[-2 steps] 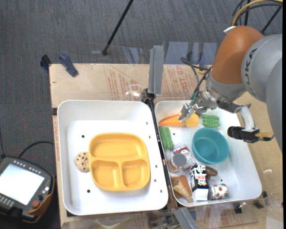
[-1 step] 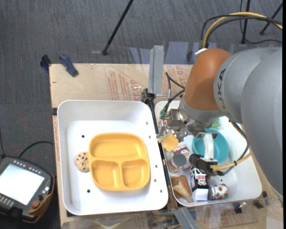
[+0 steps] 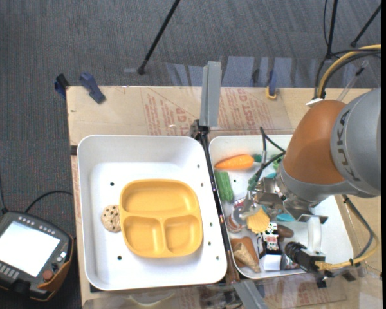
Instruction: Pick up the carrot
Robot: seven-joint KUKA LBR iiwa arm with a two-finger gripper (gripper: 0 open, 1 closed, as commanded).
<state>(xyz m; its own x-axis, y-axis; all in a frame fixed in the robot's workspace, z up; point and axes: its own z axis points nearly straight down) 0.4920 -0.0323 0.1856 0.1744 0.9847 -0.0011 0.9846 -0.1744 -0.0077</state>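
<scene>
The orange carrot (image 3: 235,162) with a green top lies near the far left corner of the right bin (image 3: 344,234), its tip pointing left. My gripper (image 3: 248,206) hangs low over the middle-left of that bin, nearer to me than the carrot and apart from it. It sits above a clutter of small toy foods. The bulky grey and orange wrist hides most of the bin's right half.
A green cucumber (image 3: 225,185) lies along the right bin's left wall. A yellow piece (image 3: 258,221), a bread-like wedge (image 3: 246,255) and a dark packet (image 3: 270,240) lie near the front. The left bin (image 3: 93,172) holds a yellow divided plate (image 3: 161,216) and a cookie (image 3: 110,218).
</scene>
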